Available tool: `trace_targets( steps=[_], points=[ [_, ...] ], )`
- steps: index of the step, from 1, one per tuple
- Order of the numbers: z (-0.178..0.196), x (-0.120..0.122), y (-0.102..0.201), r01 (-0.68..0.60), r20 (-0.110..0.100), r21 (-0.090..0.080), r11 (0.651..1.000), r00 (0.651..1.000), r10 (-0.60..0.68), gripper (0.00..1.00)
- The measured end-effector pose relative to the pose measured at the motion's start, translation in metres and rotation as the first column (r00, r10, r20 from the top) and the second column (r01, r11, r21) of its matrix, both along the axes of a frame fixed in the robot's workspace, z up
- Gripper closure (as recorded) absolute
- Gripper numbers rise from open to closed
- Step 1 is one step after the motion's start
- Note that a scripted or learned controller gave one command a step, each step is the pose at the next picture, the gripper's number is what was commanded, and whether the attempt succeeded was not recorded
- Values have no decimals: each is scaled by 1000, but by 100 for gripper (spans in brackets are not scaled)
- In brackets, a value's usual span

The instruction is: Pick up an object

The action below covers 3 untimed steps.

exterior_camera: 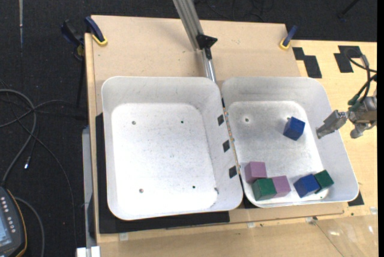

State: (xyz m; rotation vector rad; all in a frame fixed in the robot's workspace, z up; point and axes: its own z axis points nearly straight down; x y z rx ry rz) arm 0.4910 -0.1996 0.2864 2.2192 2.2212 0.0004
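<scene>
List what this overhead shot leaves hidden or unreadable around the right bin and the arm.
- Arm: cut off by the camera view's right edge; just the gripper end over the right bin rim is in frame.
- Gripper state: too small and blurred to read.
- Green cube: partly covered by the blue cube in front.
- Purple cube: its base sits behind the dark green cube.

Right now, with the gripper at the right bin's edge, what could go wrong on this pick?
1. The gripper sits over the right bin rim; a straight descent could strike it.
2. The purple cubes, green cube, blue cube and dark green cube crowd the near wall, leaving little finger room. The lone blue cube looks safer.
</scene>
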Motion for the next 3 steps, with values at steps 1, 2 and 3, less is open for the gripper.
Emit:
trace_targets(
  steps=[1,2,3],
  points=[
    [-179,41,-11,1,-7,3,1000,1000,-1,0],
    [-191,98,-20,-4,3,-1,1000,1000,4,0],
    [-181,97,-20,-4,2,-1,1000,1000,4,100]
  ],
)
